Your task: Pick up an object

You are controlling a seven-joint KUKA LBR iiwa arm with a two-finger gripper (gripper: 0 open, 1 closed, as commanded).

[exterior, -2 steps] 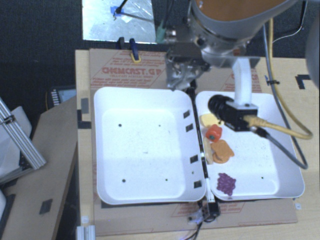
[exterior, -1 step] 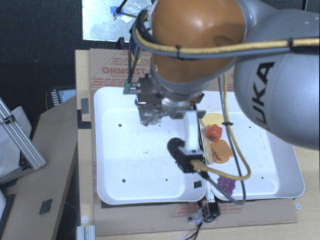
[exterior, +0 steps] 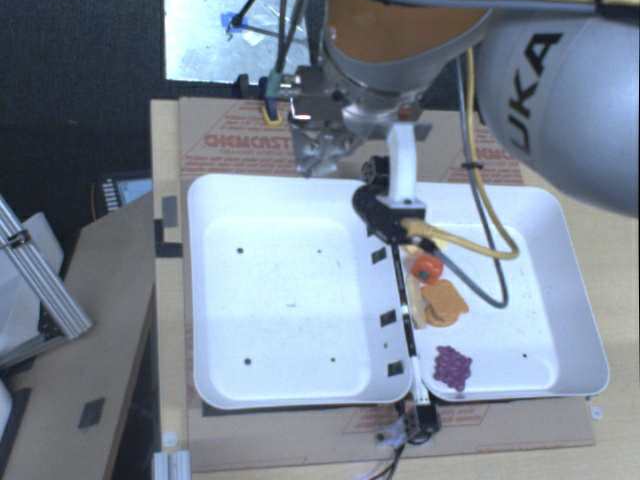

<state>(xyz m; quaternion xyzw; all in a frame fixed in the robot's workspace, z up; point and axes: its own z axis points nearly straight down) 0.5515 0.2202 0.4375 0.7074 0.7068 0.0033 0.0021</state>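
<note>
My gripper (exterior: 320, 154) hangs over the far rim of the left bin (exterior: 215, 198), near the corner where the two bins meet. It looks blurred and I see nothing in it. In the right bin (exterior: 560, 298), close to the divider, lie a small red and orange round piece (exterior: 428, 267), a flat orange-tan piece (exterior: 446, 303) just in front of it, and a purple grape bunch (exterior: 453, 368) near the front rim. All three are well to the front right of the gripper.
A yellow cable (exterior: 480, 248) and a grey one loop down over the right bin's near-left part. The arm's big grey body (exterior: 560, 78) fills the upper right. A cardboard sheet (exterior: 230, 138) lies under both bins.
</note>
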